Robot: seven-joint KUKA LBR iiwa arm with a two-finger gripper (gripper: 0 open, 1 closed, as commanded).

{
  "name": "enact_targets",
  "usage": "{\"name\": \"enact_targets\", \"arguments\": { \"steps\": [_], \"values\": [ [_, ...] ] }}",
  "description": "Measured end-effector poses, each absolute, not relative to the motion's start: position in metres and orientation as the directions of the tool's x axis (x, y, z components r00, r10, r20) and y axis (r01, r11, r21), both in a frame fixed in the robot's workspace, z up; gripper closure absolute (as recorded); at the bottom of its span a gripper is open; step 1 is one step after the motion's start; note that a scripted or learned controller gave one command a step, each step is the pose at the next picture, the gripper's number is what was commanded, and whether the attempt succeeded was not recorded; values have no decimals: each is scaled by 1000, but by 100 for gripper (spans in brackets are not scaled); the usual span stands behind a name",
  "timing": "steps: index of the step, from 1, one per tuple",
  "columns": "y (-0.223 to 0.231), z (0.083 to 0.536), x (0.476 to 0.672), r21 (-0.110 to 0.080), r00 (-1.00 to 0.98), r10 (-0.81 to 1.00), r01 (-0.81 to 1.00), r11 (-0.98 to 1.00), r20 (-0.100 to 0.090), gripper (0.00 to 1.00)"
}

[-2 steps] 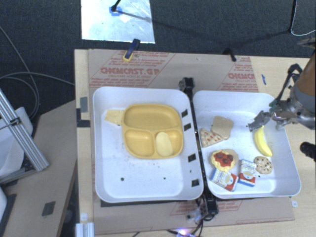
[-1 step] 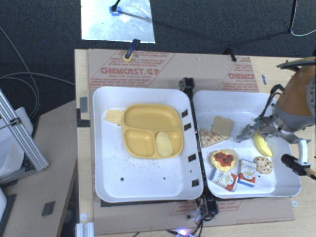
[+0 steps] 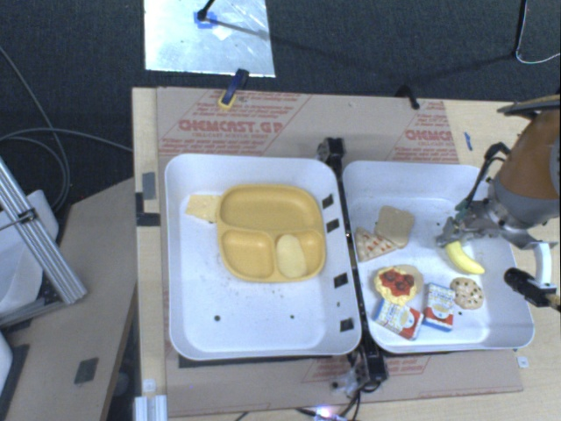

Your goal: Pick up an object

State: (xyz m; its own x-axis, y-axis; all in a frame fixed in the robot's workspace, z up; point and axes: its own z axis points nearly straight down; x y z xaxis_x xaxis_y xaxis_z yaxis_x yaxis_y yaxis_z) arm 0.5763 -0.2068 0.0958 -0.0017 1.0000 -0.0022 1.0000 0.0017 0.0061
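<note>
Reaching in from the right, the grey arm (image 3: 526,178) with its orange band hangs low over the right bin (image 3: 500,323), and its gripper (image 3: 458,228) sits just above the far end of a banana (image 3: 463,258). From where I stand I cannot tell how the pincer is set, spread or pressed together, because the metal tip is a small blur against the white floor of the bin. The banana lies flat on the bin floor, right of centre. To its near right is a chocolate-chip cookie (image 3: 468,293), and left of that a small red and blue carton (image 3: 439,308). Further left lie a toy pizza (image 3: 399,282), a waffle wedge (image 3: 374,245) and a slice of brown bread (image 3: 395,224). Over in the left bin (image 3: 188,323) a yellow divided plate (image 3: 267,231) holds a pale oval piece (image 3: 291,254) in its near right compartment.
</note>
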Motion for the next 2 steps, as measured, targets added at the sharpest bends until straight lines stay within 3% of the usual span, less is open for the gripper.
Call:
{"name": "enact_targets", "arguments": {
  "steps": [1, 2],
  "values": [
    [-130, 100, 598, 3, -11, 1000, 1000, 11, 0, 100],
    [-69, 190, 580, 9, -11, 1000, 1000, 11, 2, 100]
  ]
}}
